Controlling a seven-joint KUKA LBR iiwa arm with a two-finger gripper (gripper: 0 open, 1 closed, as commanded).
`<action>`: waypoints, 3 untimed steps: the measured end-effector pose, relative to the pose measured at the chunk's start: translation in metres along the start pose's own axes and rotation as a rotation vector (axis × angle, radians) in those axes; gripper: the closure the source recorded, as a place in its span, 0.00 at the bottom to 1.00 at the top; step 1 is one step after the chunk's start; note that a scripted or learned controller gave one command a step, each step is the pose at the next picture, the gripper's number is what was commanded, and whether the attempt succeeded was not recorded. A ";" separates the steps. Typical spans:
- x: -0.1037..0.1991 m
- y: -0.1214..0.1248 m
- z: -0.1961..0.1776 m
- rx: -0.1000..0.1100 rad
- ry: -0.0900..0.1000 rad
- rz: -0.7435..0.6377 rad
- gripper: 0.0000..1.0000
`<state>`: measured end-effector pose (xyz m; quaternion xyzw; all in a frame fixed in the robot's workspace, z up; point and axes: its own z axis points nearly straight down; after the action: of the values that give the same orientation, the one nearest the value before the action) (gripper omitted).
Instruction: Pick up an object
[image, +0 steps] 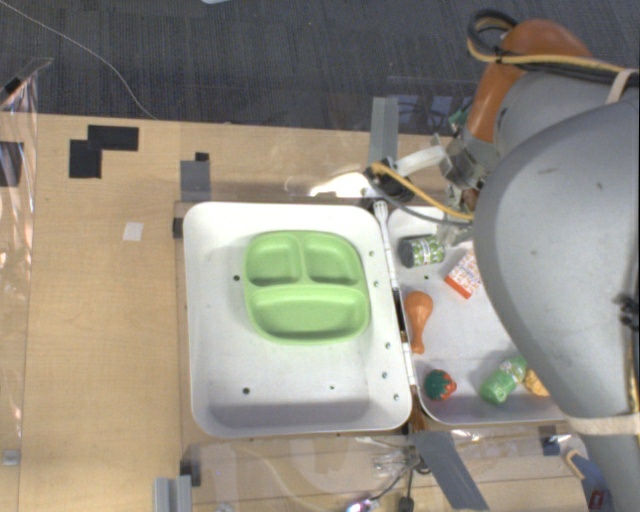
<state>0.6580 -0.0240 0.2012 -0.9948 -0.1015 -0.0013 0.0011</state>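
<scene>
While the arm (560, 260) covers the right bin (450, 330), end effector state cannot be told. Risk: at 6 o'clock, 2 small items, strawberry (439, 384) and green bottle (502, 381), could slip or roll.

Grey arm (560, 270), bent over from the right

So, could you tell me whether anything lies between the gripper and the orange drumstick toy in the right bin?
Yes. A small green-labelled can lies between the gripper, at the right bin's far end, and the orange drumstick toy, with a red-and-white packet just beside that line.
</scene>
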 end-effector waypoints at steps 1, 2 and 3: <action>0.015 -0.064 -0.023 0.000 0.001 -0.001 1.00; 0.022 -0.081 0.016 0.001 -0.001 0.000 1.00; 0.013 -0.125 -0.050 -0.001 0.000 -0.153 1.00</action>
<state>0.6457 0.1013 0.2517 -0.9842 -0.1770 -0.0016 0.0005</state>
